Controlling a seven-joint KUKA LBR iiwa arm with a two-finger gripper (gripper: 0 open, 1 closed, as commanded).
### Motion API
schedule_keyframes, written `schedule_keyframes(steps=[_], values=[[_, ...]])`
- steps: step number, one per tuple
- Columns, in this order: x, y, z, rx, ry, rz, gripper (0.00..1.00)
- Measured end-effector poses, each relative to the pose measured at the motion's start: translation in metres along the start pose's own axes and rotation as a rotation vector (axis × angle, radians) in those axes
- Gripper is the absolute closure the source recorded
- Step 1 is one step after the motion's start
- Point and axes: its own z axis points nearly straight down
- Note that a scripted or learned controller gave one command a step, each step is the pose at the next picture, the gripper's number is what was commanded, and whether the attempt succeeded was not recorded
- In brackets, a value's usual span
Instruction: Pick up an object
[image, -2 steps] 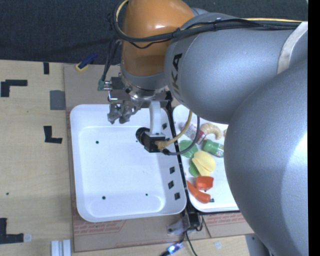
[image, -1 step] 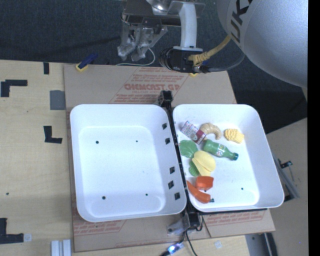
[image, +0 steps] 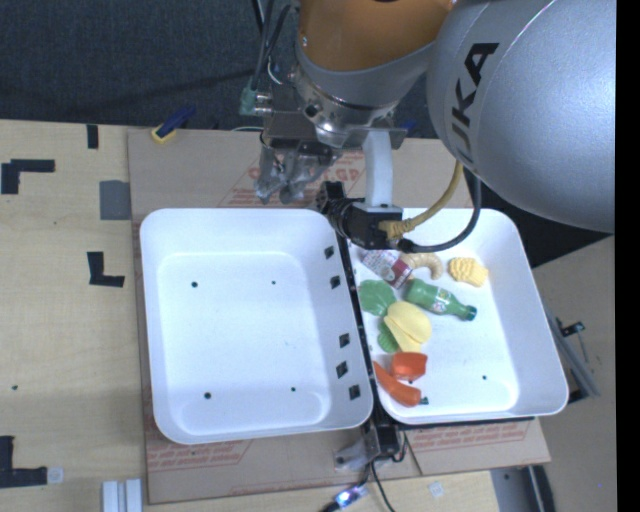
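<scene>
My gripper (image: 286, 183) hangs over the cardboard just beyond the far rim of the left bin (image: 165, 235), well away from the objects. The right bin (image: 520, 330) holds several small toys along its left side: a yellow corn piece (image: 467, 270), a green bottle (image: 438, 296), a yellow-green lemon-like piece (image: 408, 325), a green leafy piece (image: 374, 296), a red-orange piece (image: 409, 365) and an orange carrot-like piece (image: 396, 388). A beige curved piece (image: 424, 262) and a red-and-white packet (image: 384, 265) lie near the bin's far left corner.
The arm's big grey body (image: 520, 90) fills the upper right and overhangs the right bin's far edge. A yellow cable (image: 440, 215) and black clips (image: 345, 300) run along the divider between the bins. Black marks dot the bench at left.
</scene>
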Motion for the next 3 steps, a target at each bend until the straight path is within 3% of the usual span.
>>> schedule_keyframes(steps=[1, 2, 3], values=[[0.002, 0.001, -0.006, -0.010, 0.003, -0.004, 0.00], [0.003, 0.001, -0.016, -0.010, 0.002, -0.006, 1.00], [0.003, 0.001, -0.015, -0.009, 0.002, -0.006, 0.00]])
